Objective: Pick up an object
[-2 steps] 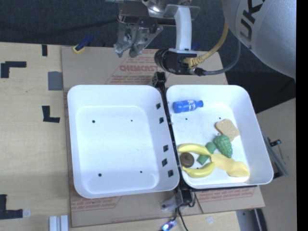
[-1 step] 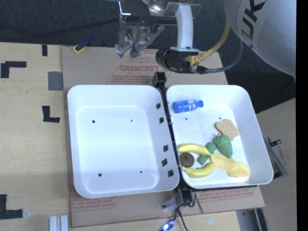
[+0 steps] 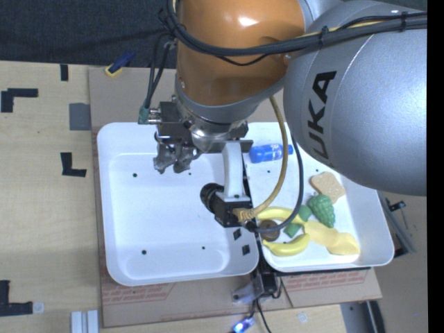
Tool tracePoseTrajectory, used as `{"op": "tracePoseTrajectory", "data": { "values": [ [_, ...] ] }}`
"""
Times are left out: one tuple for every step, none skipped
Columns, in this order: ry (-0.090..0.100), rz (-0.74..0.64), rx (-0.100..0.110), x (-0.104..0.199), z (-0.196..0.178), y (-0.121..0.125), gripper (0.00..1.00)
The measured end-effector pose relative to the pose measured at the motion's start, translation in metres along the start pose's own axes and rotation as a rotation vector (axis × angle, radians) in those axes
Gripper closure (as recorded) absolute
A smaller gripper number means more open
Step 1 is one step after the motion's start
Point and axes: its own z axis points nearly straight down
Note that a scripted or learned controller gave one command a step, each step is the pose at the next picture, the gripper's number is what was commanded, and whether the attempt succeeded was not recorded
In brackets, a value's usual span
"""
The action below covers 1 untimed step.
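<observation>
Item: one grey arm with orange band [image 3: 236, 40], entering from the right and hanging over the seam between the two bins; it covers much of the right bin.

Item: gripper [image 3: 173, 159], dark, poised over the far part of the left bin [image 3: 139, 255], whose white floor lies below it. Nothing is visible between its tips; how wide it stands cannot be told from this slant.

Item: right bin [image 3: 378, 255], holding every candidate for picking. Contents, clustered at its near right:
- yellow banana [image 3: 295, 245], curved, at the near left corner beside the divider;
- pale yellow soft piece [image 3: 336, 240], just right of the banana;
- green knobbly piece [image 3: 322, 209], resting beside it;
- tan biscuit-like piece [image 3: 327, 184], farther back;
- blue cylinder [image 3: 267, 152], far side, partly under the arm.

Judgement: the gripper sits over the bin without objects, so a grasp calls for moving right.
</observation>
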Motion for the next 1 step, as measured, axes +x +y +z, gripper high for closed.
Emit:
{"op": "tracePoseTrajectory", "data": {
  "values": [
    [0.015, -0.002, -0.031, -0.0003, -0.145, -0.0035, 1.0]
  ]
}}
